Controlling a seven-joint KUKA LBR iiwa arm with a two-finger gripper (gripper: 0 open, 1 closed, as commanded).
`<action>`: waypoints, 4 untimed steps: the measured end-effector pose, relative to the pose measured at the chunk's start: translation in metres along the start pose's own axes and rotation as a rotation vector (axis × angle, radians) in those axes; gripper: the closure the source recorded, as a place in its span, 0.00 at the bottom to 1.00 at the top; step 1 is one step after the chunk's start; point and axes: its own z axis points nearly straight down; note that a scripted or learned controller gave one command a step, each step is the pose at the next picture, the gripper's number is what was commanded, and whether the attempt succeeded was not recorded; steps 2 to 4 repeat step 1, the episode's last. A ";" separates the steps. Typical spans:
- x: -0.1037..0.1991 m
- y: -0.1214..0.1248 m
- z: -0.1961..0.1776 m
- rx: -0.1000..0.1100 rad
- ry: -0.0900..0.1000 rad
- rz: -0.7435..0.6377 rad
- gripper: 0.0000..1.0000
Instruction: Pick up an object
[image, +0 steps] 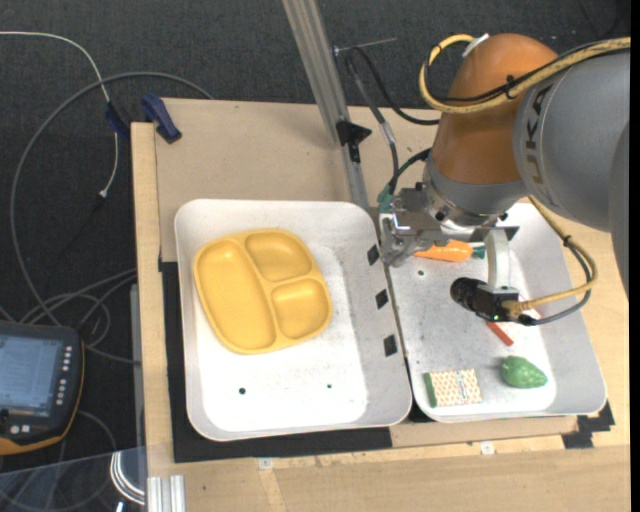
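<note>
We see the end effector (447, 243) low over the right bin (570, 385), an orange carrot-like piece (445, 253) right at it; we cannot tell its opening or grip. Green object (523, 373) and patterned card (453, 387) lie near that bin's front; yellow divided tray (262, 290) fills the left bin (300, 400).

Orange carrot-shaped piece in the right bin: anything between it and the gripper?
Nothing visible. The gripper sits right over the orange carrot-shaped piece at the far end of the right white bin. The green lump and checked card lie nearer the camera, well apart.

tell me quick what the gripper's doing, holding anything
gripper: over the right bin, by the orange object; open or shut cannot be told, and no hold is visible.
</note>
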 end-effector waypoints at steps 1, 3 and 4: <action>0.052 0.008 0.011 0.001 -0.001 0.002 1.00; 0.052 0.008 0.011 0.001 -0.001 0.002 1.00; 0.052 0.008 0.011 0.001 -0.001 0.002 1.00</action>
